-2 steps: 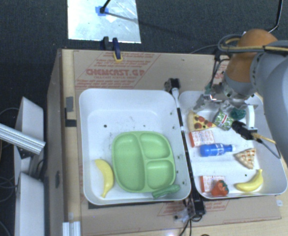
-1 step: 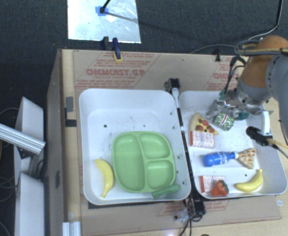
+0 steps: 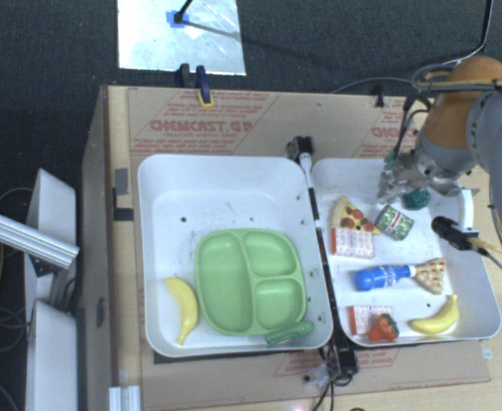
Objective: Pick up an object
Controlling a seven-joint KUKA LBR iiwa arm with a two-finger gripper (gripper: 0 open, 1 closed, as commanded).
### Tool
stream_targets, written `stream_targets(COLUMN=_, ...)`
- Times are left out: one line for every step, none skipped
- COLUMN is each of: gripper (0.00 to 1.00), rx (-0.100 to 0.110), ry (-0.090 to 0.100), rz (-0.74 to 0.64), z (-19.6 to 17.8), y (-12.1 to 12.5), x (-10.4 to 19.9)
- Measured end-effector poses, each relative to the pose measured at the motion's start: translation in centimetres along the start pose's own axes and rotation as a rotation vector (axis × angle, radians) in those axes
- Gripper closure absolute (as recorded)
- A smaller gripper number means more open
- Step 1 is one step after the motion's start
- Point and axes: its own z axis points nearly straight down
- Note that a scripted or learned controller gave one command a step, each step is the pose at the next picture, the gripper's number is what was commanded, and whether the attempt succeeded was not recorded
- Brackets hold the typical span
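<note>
Over the right bin point(image 3: 489, 302), the gripper point(image 3: 394, 187) hangs low above a small green carton point(image 3: 394, 222), apparently in the approach; whether it is clenched or released I cannot tell. Next it likely needs a straight descent onto the carton. The bins rest on a brown board point(image 3: 234, 118) above dark carpet point(image 3: 45, 58).

Single fixed cam above bench point(image 3: 234, 114), angled down, mid-distance; both white bins point(image 3: 225, 174) in frame, arm point(image 3: 482, 118) entering right.

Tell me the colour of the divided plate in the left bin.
Light green, seen in the camera view: the divided plastic plate.
</note>
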Motion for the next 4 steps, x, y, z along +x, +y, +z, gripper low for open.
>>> stream_targets(gripper=0.00, rx=0.000, ry=0.000, rz=-0.001, z=0.0, y=0.0, x=0.0)
stream_targets(gripper=0.00, rx=0.003, ry=0.011, rz=-0.002, z=1.1, y=-1.8, x=-1.2)
stream_targets(gripper=1.00, rx=-0.001, ry=0.004, rz=-0.003, z=0.0, y=-1.7, x=-1.5)
stream_targets(gripper=0.00, rx=0.000, ry=0.007, rz=-0.006, z=0.0, y=-1.7, x=-1.3)
